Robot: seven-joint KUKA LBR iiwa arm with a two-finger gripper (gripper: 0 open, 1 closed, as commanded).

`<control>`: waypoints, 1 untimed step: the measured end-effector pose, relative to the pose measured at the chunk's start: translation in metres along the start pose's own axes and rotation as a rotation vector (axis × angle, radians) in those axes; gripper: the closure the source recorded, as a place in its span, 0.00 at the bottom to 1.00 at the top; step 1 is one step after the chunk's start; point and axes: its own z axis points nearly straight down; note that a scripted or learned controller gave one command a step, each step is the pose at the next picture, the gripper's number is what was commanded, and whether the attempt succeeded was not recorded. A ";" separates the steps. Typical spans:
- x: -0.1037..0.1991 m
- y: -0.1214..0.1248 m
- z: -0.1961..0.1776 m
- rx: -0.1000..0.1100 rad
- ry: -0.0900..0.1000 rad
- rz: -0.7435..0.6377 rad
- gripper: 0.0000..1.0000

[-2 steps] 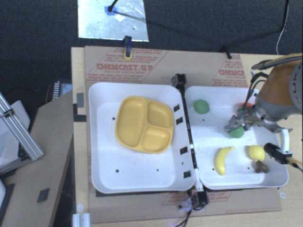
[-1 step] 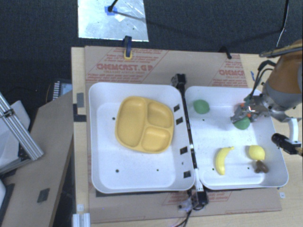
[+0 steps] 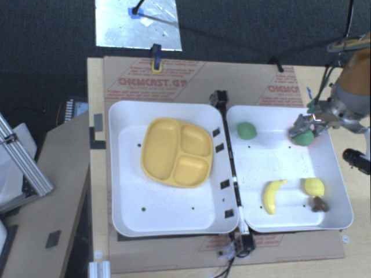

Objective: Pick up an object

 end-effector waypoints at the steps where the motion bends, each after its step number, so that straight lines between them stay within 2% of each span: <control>1: 0.000 0.002 -0.052 0.000 0.000 0.000 1.00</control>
